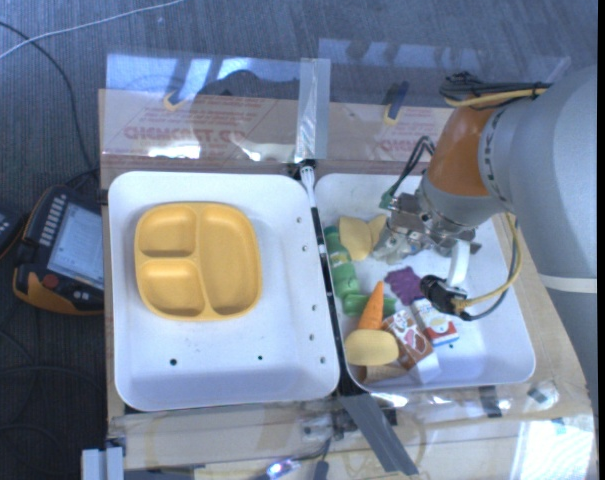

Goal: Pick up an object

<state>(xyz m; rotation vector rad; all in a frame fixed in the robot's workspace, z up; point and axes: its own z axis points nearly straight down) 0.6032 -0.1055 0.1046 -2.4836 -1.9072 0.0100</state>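
The right bin [492, 363] holds a heap of toy food: a pale yellow piece [356, 236], green pieces [344, 280], an orange carrot [373, 306], a purple piece [406, 285], a yellow lemon-like piece [371, 347] and a red-and-white carton [422, 332]. My gripper [407, 248] reaches down from the right into this bin, just right of the pale yellow piece and above the purple one. The wrist hides its tips.
The left bin [222, 363] carries a yellow divided plate [197, 260]. A teach pendant [62, 253] lies on the floor to the left. The grey arm with its orange band [462, 158] covers the right bin's far right part.
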